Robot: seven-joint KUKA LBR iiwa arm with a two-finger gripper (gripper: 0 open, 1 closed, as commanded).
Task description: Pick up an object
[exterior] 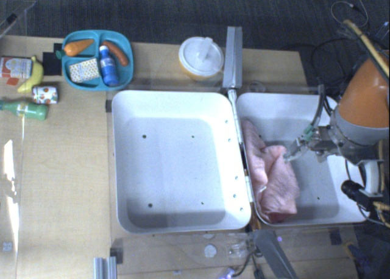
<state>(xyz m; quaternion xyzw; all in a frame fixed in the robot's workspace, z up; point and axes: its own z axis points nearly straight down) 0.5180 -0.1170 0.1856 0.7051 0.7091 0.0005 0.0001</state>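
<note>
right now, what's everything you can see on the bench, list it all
bins: 2, white, side by side mid-bench
cloth: 1, pink, crumpled along left side of right bin
divided tray: 1, teal, far left, holding toy foods and a blue bottle
lidded cup: 1, white and yellow, behind left bin
banana: 1, yellow, far-left edge
can: 1, patterned, beside banana
green bottle: 1, lying on its side at left
arm: 1, grey and orange, right
claw: 1, over right bin, at cloth's edge

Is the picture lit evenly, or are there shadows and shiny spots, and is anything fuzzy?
In the camera view, a soft shadow lies along the near wall of the left bin; a pale glare streak marks the bench at far left; the hand above the pink cloth looks slightly blurred.
</note>
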